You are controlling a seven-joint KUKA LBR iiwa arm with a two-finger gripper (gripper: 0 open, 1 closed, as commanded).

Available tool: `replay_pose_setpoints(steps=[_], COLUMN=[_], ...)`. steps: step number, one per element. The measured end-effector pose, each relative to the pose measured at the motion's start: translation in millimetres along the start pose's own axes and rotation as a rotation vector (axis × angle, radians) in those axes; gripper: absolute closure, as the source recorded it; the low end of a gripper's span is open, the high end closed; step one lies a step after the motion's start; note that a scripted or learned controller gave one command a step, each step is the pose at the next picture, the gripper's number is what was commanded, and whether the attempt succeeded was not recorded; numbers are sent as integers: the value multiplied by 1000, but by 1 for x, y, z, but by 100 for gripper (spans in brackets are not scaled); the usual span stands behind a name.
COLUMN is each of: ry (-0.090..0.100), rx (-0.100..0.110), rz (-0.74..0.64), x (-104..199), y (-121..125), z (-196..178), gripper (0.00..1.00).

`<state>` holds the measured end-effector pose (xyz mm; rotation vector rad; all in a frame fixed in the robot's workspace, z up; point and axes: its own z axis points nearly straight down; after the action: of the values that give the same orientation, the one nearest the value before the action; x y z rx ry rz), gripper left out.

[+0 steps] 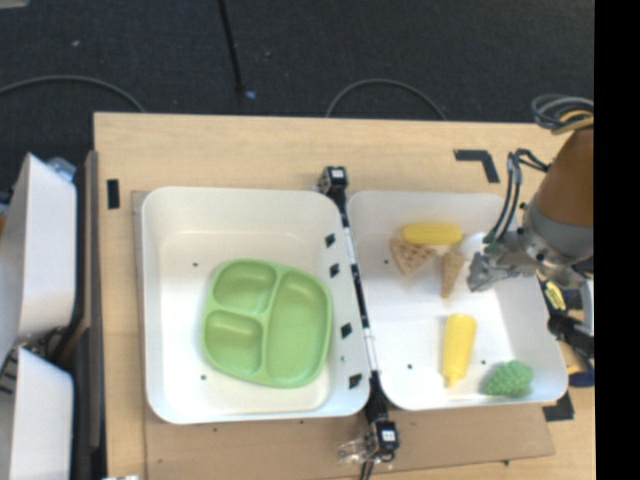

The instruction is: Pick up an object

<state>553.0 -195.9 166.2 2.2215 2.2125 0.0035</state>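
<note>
On the light wooden worktop (240,148) sit two shallow white plastic bins. The left bin (170,228) carries a lime-green divided plastic plate (268,322). The right bin (520,313) holds all the candidates for picking: a yellow oval toy resembling a lemon or bun (432,233), a tan wedge-shaped waffle piece (411,256) just beside and below it, a slim tan cone (451,271) to that wedge's right, a yellow toy corn cob (458,347) lower down, and a bumpy green toy like broccoli (509,379) near the bin's lower right corner.

The grey claw (490,265) hangs low over the right bin's upper right part, just beside the slim cone. Its state I cannot tell; the tips blur into the bin's white floor and nothing is visibly held.

The risks, as I judge them, follow from crowding. The cone, wedge and yellow oval lie close together, so a descent here may nudge one against another or land on two at once. The cone is narrow and tapered, apt to slip or roll out as the claw squeezes. The bin's far wall is also near, and a slanted approach could scrape it and shift the bin.
</note>
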Motion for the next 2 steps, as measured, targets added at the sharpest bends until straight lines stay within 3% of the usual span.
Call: replay_pose_setpoints(steps=[2], ry=[0], rx=[-2], rz=[-8], x=[11], y=[17], z=[-118], gripper=[100])
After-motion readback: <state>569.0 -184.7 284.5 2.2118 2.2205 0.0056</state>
